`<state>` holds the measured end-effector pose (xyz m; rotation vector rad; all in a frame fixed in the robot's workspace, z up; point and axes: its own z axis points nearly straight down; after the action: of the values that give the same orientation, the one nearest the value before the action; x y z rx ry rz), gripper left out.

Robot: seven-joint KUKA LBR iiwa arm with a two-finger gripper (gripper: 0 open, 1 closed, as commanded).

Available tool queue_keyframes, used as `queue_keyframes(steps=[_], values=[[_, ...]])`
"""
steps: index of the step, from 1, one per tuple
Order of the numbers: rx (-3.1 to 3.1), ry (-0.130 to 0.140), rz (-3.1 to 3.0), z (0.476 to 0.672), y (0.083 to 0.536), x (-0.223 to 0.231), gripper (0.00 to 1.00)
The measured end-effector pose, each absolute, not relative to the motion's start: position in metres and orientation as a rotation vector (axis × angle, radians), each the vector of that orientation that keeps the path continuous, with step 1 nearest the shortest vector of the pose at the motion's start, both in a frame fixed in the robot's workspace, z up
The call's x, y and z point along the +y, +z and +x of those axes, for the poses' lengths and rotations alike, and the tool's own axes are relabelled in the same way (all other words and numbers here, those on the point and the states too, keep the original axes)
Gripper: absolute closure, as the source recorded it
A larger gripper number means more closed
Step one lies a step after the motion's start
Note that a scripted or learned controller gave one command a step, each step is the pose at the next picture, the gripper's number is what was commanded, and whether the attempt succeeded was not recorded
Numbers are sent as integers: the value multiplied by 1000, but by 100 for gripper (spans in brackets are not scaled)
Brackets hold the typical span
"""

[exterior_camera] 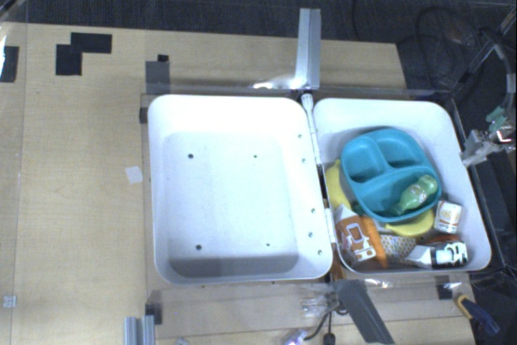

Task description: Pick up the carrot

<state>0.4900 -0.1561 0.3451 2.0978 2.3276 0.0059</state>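
From the camera view I believe the carrot (389, 249) is the orange piece just below the blue plate (386, 172), half buried and hard to confirm. It should be light, stiff and a little slippery, so I would grip across its middle. The gripper (483, 143) sits right of the plate; whether it is wide or narrow I cannot tell.

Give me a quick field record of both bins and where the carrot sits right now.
left bin: bare white floor showing
right bin: holds all the items, crowded toward its near side
blue divided plate: tilted, resting on a yellow plate
green bottle: lying in the blue plate
carrot: orange piece near the front wall, partly covered by other items
arm: at the right edge; fingers unclear
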Motion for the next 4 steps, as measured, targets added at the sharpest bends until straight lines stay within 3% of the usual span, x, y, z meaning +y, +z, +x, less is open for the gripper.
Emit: queue_keyframes(steps=[1,2,3,4], values=[[2548,4,1824,489,324,-142,100],[2463,2,1944,488,229,-146,100],[2334,7,2092,489,335,-113,100],[2325,2,2106,532,285,-155,100]])
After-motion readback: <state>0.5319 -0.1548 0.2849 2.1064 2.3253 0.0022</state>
